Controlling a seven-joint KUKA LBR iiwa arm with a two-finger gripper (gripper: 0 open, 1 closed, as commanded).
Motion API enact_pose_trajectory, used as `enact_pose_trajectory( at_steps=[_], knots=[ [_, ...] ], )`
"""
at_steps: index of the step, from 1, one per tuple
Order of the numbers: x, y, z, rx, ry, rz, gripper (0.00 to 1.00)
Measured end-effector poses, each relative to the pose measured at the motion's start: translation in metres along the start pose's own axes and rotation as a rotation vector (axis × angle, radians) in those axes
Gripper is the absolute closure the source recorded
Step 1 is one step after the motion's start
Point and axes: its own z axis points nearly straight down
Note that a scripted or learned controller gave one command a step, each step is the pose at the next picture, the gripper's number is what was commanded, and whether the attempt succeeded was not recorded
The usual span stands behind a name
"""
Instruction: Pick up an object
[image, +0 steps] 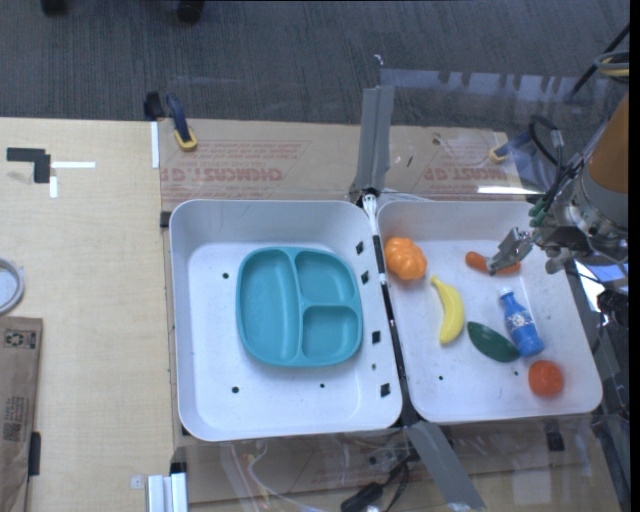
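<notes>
A teal divided tray (299, 305) in a white bin (190, 330); beside it, a yellow banana (449, 310), blue bottle (519, 322), dark green vegetable (492, 341) and orange fruit (405, 258).

Teal divided tray (298, 305) in left bin (195, 330), clamp (180, 122) behind

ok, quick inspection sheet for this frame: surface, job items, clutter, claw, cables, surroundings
Surface: two white bins side by side on a wooden bench.
Job's things: right bin holds orange, banana, blue bottle, green item, tomato, small orange item.
Clutter: teal divided tray in left bin.
Claw: over right bin's far side, by the small orange item; finger state unclear.
Cables: bundle along arm.
Surroundings: tape roll, cardboard.
</notes>
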Motion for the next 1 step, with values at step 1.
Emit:
enact_pose_trajectory(
  at_steps=[1],
  knots=[
    [0.039,0.0077,0.0968,0.001,0.0,-0.008,0.0]
  ],
)
